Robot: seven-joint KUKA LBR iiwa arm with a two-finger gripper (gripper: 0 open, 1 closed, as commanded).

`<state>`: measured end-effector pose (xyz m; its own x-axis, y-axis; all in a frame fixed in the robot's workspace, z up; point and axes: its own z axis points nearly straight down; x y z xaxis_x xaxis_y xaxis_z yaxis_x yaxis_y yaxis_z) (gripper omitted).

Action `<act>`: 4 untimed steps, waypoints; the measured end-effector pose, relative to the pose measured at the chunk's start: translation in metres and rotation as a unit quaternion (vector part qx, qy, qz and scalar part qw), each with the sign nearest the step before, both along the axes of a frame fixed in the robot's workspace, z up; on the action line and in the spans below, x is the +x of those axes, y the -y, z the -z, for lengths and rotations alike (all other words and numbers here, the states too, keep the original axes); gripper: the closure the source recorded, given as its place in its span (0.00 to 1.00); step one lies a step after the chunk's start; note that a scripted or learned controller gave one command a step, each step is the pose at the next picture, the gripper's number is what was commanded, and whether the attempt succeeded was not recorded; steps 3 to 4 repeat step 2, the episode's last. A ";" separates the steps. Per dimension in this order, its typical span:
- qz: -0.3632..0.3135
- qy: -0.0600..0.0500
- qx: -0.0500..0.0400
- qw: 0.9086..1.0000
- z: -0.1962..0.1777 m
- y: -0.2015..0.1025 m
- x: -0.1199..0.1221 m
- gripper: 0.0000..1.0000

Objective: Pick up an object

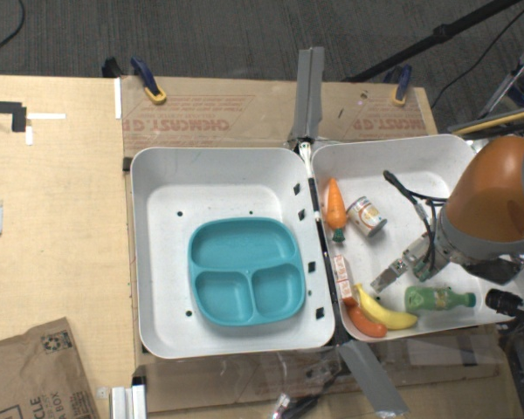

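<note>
Arm reaching in from the right

The orange-banded wrist hangs over the right bin's right side, gripper [391,277] pointing down-left near its front edge.

Even, fairly bright light falls from overhead. The two white bins [148,234] look pale and slightly washed out, with soft grey shading along their inner walls. Shadows are faint and short. The teal tray [244,271] shows a mild sheen. The orange band [498,188] on the arm is blurred and glossy. Fine detail is soft throughout, and the dark floor [201,16] at the top looks grainy.
</note>
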<state>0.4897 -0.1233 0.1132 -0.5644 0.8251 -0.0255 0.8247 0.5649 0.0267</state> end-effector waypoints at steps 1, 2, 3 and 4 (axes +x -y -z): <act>-0.038 -0.018 0.002 0.999 -0.078 -0.050 -0.003 0.00; -0.021 -0.018 0.002 1.000 -0.078 -0.044 0.054 0.00; -0.021 -0.018 0.002 1.000 -0.078 -0.044 0.054 0.00; -0.021 -0.018 0.002 1.000 -0.078 -0.044 0.054 0.00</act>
